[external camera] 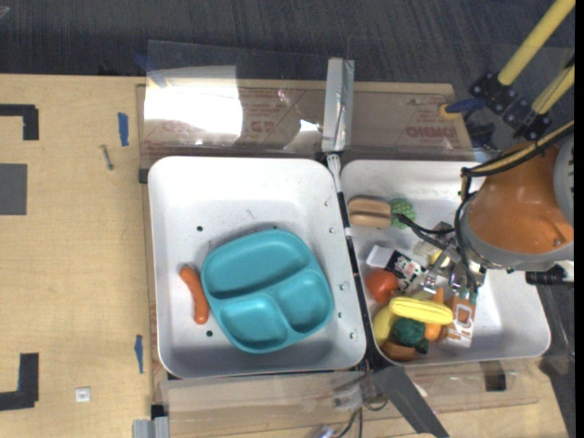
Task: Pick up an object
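Note:
The right bin point(520, 331) holds a pile of toy food: a hot dog in a bun point(369, 212), a green leafy piece point(402, 212), a red tomato-like piece point(380, 286), a yellow banana-like piece point(421, 312) and a dark green piece point(410, 334). My gripper point(439, 277) hangs under the arm's orange band point(516, 215), low over the middle of this pile, just above the yellow piece. Its tip is lost among cables and small toys.
The left bin point(182, 190) carries a teal divided plate point(265, 288) with an orange sausage-like toy point(195, 294) along its left side. A raised divider point(345, 245) separates the two bins. A clear plastic wall point(274, 108) stands behind them.

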`<action>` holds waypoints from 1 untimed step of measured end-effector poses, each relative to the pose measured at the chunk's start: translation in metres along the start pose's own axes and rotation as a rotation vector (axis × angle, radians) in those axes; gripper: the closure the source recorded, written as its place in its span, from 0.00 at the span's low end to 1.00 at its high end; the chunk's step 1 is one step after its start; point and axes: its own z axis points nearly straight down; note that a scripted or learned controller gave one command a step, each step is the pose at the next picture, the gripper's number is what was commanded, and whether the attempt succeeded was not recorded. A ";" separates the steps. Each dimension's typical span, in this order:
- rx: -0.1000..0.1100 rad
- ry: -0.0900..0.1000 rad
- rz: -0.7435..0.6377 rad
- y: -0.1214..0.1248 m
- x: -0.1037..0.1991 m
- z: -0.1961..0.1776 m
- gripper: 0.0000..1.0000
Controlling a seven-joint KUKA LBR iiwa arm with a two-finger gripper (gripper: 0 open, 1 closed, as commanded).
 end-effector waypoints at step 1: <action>0.010 0.061 -0.006 0.014 -0.019 0.016 0.00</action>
